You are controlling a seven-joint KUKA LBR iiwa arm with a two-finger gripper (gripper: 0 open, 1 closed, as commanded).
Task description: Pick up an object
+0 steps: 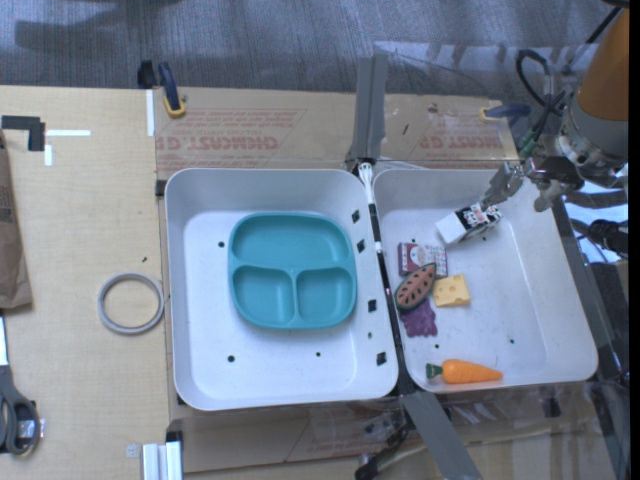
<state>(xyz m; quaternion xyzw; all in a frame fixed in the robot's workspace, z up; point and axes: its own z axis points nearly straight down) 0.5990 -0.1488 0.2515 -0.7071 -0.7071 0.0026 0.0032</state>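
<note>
Apparently gripper [487, 215] clamped a white block [452, 229] off-centre; lifting slowly and straight would suit, avoiding bin wall [440, 176].

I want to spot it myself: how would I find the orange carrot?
Look in the right white bin, at its near edge. The carrot lies alone there on its side, apart from the cheese wedge and other toys clustered further up; it alone is bright orange with a green tip.

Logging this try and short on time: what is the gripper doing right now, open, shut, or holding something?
Gripper: low in the right bin, at the small white block; whether it grips anything cannot be told.
</note>
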